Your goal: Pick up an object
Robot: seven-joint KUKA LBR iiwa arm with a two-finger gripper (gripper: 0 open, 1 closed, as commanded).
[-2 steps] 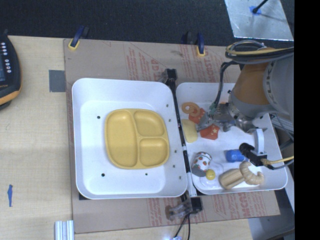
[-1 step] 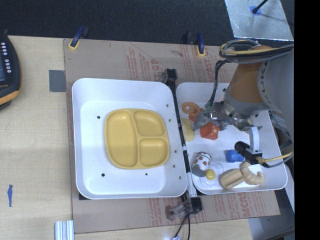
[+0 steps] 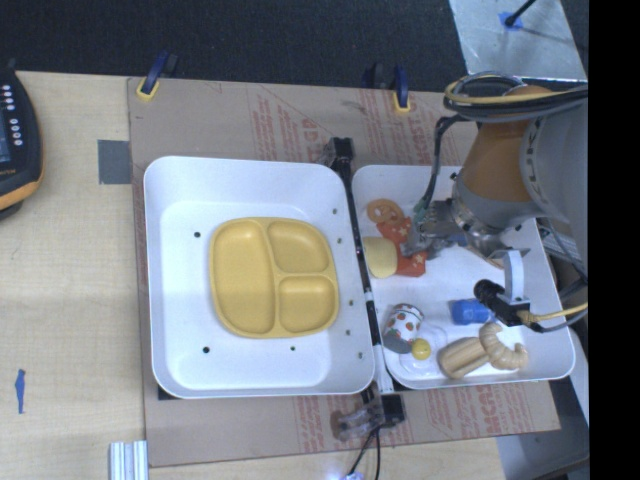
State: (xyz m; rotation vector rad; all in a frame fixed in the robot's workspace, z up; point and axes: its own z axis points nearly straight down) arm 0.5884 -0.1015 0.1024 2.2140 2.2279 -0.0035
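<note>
**Ana:** Gripper (image 3: pixel 432 230) sits low in the right bin (image 3: pixel 555 278), near that bin's far left part, with the grey arm (image 3: pixel 545 168) and its orange band (image 3: pixel 500 163) coming in from the right above it.

**Ben:** Are its fingers spread or pressed together?

**Ana:** I cannot tell; the wrist covers most of it, and what shows is dark and small. Nothing is plainly seen between the fingers, so I will not say that it holds anything.

**Ben:** What lies by it?

**Ana:** A red piece (image 3: pixel 410 262) is just beside the tip, toward the near side, and an orange pretzel (image 3: pixel 383 211) lies at its left. A pale yellow lump (image 3: pixel 380 257) touches the red piece on the left, close against the bin's left wall.

**Ben:** And the rest of that bin?

**Ana:** Toward the near edge there is a white ball with brown spots (image 3: pixel 404 319), a small yellow ball (image 3: pixel 421 348) just beside it, a blue block (image 3: pixel 468 312) further right, and a tan bread shape (image 3: pixel 482 353) in the near right corner (it looks like two pieces lying together, though I cannot be sure).

**Ben:** The left bin?

**Ana:** The left bin (image 3: pixel 180 268) holds a yellow tray (image 3: pixel 272 274) with three compartments, lying flat about in the middle. It is well apart from the gripper.
</note>
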